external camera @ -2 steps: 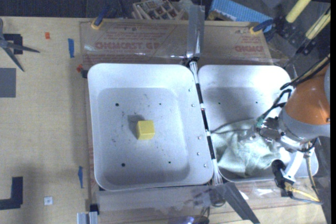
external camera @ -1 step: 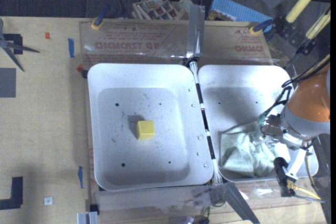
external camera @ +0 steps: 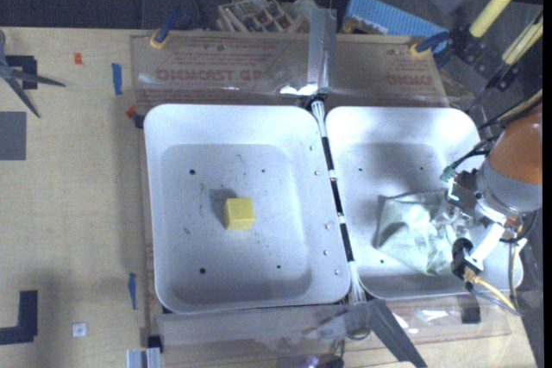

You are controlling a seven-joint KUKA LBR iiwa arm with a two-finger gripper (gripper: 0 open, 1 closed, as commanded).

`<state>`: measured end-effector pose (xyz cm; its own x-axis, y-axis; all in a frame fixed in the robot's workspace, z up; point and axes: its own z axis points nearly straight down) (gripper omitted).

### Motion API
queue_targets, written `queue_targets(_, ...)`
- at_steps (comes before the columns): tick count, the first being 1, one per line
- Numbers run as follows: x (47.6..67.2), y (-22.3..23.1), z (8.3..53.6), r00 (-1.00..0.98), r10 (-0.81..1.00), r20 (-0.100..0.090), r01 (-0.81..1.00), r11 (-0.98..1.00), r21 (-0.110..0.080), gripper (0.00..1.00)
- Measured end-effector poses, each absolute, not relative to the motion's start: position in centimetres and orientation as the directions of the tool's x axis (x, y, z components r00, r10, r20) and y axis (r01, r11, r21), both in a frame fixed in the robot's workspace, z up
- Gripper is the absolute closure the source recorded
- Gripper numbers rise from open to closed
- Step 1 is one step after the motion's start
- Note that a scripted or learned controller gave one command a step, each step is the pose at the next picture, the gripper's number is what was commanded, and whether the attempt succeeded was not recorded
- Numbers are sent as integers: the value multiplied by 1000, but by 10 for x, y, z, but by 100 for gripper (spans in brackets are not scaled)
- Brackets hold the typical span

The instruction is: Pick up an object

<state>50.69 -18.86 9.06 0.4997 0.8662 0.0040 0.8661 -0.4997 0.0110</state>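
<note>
I see the wooden counter (external camera: 69,211) carrying two shallow white plastic bins: the left bin (external camera: 164,185) holds a small yellow foam cube (external camera: 240,214) at its middle, while my gripper (external camera: 450,228) sits low in the right bin (external camera: 388,142) over a crumpled pale cloth (external camera: 412,230); I cannot tell its state, and I fear limp fabric slipping out on the lift

Grey robot arm (external camera: 516,177) with an orange band reaches in from the right, its gripper (external camera: 455,224) lowered and angled leftward.
</note>
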Motion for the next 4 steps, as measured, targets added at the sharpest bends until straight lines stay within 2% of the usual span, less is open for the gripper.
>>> queue_targets(1,552,-163,91,431,903,1,902,-431,14,100)
queue_targets(2,573,-160,90,711,703,3,703,-711,10,100)
queue_targets(3,533,-188,91,454,891,2,891,-454,11,100)
queue_targets(4,496,-191,91,716,699,7,698,-716,10,100)
